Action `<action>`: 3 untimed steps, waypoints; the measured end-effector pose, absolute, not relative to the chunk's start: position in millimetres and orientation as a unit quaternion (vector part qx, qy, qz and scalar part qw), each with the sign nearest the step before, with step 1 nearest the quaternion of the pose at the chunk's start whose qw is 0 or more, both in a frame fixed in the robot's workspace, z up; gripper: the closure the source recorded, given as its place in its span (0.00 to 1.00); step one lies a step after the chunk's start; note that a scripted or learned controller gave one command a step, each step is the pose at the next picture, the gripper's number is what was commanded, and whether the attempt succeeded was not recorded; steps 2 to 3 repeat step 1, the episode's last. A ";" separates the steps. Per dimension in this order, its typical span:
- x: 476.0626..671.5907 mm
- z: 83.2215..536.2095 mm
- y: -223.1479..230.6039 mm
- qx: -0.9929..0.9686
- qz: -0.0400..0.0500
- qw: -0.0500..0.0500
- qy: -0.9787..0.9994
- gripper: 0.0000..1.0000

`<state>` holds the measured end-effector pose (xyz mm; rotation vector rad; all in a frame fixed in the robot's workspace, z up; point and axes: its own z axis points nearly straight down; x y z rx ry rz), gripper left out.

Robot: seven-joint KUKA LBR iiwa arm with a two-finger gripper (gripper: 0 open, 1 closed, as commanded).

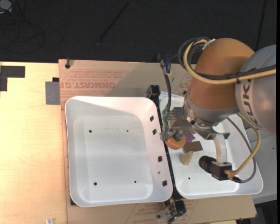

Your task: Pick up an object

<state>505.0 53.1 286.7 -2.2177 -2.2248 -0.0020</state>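
My gripper (173,133) hangs low over the left part of the right white bin (252,188), under the arm's big orange wrist band. Right beneath it lies a round orange object (176,143), partly hidden by the gripper. A small purple piece (191,137) and a brown block (193,146) sit just right of the orange object. A pale beige lump (186,158) rests a little nearer the front. Whether the gripper touches the orange object is hidden.
The left white bin (107,148) stands beside the right one, with a black divider strip (161,143) between them. Both bins rest on brown cardboard (98,80). A pale wooden bench top (23,148) spreads to the left.
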 end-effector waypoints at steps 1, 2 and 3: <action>498.0 301.6 116.0 -0.705 0.001 0.001 -0.709 1.00; 498.0 301.6 116.0 -0.705 0.001 0.001 -0.709 1.00; 498.0 301.6 116.0 -0.705 0.001 0.001 -0.709 1.00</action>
